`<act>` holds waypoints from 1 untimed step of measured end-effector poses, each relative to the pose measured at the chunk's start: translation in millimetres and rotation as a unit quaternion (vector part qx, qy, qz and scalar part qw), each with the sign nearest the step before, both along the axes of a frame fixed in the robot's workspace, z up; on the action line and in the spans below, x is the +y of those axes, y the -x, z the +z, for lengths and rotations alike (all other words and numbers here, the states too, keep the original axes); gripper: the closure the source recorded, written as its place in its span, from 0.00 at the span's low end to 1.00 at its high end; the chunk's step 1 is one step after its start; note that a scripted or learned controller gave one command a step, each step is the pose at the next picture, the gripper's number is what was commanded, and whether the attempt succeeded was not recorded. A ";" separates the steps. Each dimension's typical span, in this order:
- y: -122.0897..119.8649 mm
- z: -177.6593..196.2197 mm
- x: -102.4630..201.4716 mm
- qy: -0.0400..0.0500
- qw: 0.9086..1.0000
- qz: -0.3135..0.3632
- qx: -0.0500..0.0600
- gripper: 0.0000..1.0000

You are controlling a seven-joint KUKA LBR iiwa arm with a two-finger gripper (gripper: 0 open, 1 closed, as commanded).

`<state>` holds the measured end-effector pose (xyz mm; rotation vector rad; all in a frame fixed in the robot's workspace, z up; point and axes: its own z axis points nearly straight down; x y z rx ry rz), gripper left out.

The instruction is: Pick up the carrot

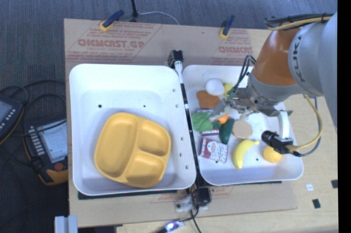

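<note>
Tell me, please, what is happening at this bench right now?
The arm's gripper is down in the right bin, among toy food, beside the carrot. The carrot lies in the pile, not lifted. A banana lies nearby. The left bin holds a yellow tray.

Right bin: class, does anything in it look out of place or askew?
Nothing looks spilled or damaged. The toy foods crowd the right bin, the carrot half buried among them under the gripper.

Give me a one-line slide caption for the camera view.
Grey KUKA arm's gripper hovers over the small orange carrot among toy foods in the right white bin; yellow sectioned plastic tray in the left.
</note>
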<state>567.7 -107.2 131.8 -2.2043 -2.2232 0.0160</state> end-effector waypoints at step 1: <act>-11.7 -32.7 -4.4 -0.002 0.997 -0.073 -0.017 0.00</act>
